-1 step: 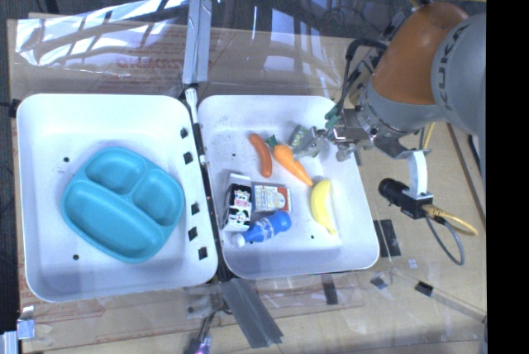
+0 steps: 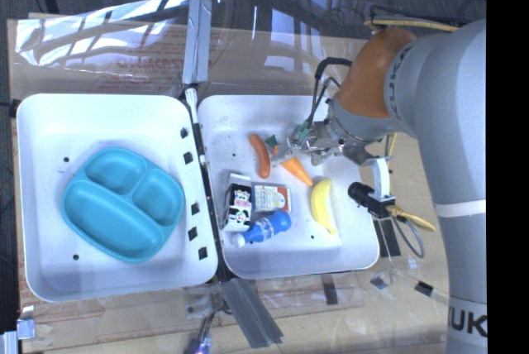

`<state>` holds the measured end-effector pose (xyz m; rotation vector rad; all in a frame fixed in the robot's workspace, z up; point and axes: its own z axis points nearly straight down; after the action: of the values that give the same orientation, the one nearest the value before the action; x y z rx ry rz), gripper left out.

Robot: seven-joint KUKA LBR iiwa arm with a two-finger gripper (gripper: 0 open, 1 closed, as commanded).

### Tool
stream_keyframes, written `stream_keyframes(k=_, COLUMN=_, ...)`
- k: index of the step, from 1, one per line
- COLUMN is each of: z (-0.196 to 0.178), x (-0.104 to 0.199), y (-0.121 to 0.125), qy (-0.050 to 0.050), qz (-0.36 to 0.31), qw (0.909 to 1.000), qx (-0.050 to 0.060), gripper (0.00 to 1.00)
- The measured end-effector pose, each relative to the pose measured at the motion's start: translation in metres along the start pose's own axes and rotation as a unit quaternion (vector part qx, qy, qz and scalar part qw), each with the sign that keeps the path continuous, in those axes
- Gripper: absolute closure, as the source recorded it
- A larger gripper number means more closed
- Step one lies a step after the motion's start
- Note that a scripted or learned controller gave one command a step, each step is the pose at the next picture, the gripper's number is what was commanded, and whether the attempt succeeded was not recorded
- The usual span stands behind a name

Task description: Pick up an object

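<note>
Nearest the lens, a blue bottle (image 2: 266, 228) is seen lying in the right bin (image 2: 355, 249). Above it, a carrot (image 2: 296, 170) is pictured slanting, tip toward lower right, just beneath the gripper (image 2: 307, 139), beside a banana (image 2: 322, 206) and sausage (image 2: 261, 155).

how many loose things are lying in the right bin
6, all in the right white bin: orange sausage, orange carrot, yellow banana, small red-and-white carton, black-and-white box, blue plastic bottle. The arm's wrist may hide something more.
</note>
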<state>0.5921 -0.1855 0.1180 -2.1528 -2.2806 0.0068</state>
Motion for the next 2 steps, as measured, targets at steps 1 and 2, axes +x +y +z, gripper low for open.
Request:
stream_keyframes(k=1, z=0.0256, x=0.014, y=0.0164, qy=0.0, qz=0.05, qw=0.9987, qx=-0.002, gripper=0.0)
stream_keyframes(k=2, z=0.0158, x=0.0148, y=0.0166, qy=0.0, qz=0.048, qw=0.9989, qx=-0.001, gripper=1.0)
